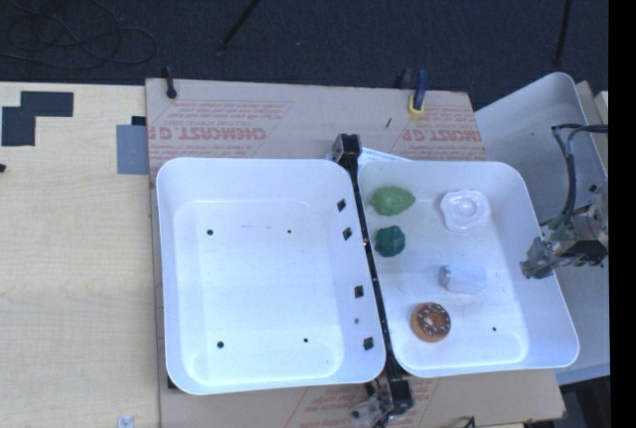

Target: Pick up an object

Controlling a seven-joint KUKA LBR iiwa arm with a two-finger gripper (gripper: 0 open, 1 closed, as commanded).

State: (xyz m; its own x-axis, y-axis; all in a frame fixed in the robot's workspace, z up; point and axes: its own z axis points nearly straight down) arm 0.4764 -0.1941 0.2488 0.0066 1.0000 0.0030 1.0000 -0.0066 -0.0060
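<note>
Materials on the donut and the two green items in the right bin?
Donut: looks like moulded plastic or rubber, brown top with pale specks, tan rim. Light green lump: matte, soft-edged, possibly foam or soft plastic. Dark green piece: slight sheen, likely hard plastic. The image is too coarse to be sure.

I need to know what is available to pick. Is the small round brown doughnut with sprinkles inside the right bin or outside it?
Inside. The small round brown doughnut lies on the floor of the right white bin, near its front wall.
</note>
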